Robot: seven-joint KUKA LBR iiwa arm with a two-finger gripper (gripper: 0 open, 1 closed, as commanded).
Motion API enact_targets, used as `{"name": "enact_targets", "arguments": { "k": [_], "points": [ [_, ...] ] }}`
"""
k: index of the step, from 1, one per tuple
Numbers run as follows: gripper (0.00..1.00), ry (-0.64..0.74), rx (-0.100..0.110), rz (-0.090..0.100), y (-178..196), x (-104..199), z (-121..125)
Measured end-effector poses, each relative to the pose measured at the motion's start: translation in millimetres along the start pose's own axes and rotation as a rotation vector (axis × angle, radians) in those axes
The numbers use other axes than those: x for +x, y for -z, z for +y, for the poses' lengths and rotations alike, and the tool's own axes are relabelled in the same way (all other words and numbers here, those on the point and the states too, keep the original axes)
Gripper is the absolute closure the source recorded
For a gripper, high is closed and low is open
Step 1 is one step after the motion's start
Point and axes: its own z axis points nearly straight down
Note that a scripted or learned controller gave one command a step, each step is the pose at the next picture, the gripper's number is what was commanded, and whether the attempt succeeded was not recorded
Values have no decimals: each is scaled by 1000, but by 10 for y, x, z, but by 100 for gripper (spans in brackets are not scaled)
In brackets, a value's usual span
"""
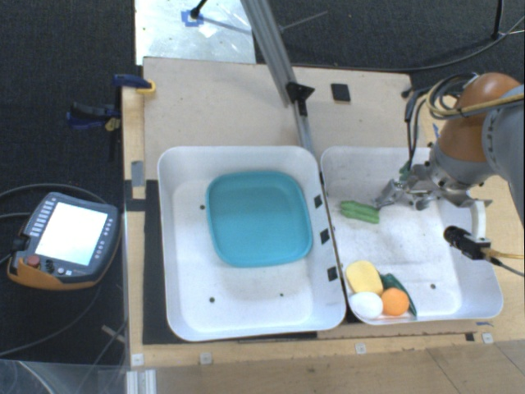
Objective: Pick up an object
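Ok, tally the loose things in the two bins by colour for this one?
Teal: 1, the plate in the left bin
Green: 2, the pod and a dark green piece in the right bin
Yellow: 1, block
White: 1, egg
Orange: 1, ball
Total: 6

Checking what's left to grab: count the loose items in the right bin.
5. A green pod lies near the bin's middle, beside the gripper. Clustered in the near corner: a yellow piece, a white egg, an orange ball, and a dark green piece partly hidden beneath them.
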Motion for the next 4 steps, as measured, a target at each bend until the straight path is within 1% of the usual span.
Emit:
{"name": "enact_targets", "arguments": {
  "k": [1,2,3,4],
  "points": [
    [100,0,1,0,98,0,-1],
    [100,0,1,0,528,-10,37],
    [100,0,-1,-1,1106,-83,111],
    [100,1,0,0,1561,-86,123]
  ]
}}
